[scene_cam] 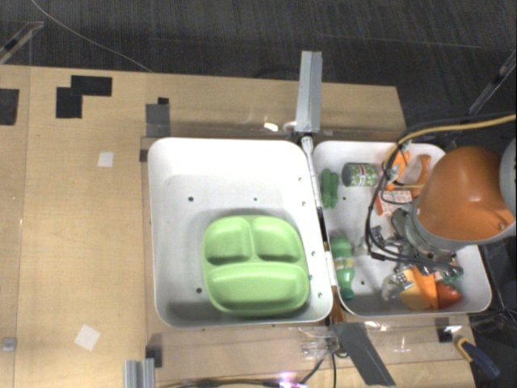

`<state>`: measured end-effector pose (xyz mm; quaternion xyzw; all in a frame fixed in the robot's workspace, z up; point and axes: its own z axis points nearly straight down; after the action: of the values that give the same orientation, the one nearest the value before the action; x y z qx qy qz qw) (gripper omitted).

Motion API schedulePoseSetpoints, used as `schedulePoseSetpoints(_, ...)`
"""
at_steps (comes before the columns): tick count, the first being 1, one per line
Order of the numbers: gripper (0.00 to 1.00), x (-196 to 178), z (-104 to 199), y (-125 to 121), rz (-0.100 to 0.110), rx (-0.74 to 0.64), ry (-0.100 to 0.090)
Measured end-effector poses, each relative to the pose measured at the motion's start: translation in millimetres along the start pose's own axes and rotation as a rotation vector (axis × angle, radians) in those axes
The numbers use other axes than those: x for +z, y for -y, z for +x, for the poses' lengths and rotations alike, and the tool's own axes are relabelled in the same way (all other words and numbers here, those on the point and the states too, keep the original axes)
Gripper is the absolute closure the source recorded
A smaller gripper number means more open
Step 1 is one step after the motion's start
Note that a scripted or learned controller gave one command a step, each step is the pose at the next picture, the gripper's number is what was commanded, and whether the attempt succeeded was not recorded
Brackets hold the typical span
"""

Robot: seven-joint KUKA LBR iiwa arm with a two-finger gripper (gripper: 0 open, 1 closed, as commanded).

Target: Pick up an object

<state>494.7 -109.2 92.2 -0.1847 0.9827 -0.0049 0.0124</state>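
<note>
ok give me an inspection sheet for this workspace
surface: wooden bench bearing two white bins side by side
job's things: right bin holds a green bottle, a small can, a green piece, orange and red items
clutter: green divided tray in the left bin
grippers: gripper low over the right bin, state unclear
cables: black wires at the wrist, yellow cable
surroundings: dark floor

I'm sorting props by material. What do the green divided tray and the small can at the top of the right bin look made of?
The green tray looks like moulded plastic: one even colour, rounded compartment edges, soft sheen. The small can seems metal with a printed wrapper, judging by its grey end, though it is too small to be sure.
</note>
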Motion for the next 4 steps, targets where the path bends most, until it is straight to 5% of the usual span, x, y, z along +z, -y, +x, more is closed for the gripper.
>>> schedulePoseSetpoints(1,0.00,-0.3,-14.9,-4.7,0.004,-0.045,-0.008)
schedulePoseSetpoints(2,1.00,-13.6,-22.4,-6.0,0.009,-0.052,0.014)
schedulePoseSetpoints(3,1.00,-97.3,-61.6,-43.8,-0.009,-0.119,-0.004)
schedulePoseSetpoints(4,1.00,-116.7,-45.6,20.7,-0.013,-0.382,-0.011)
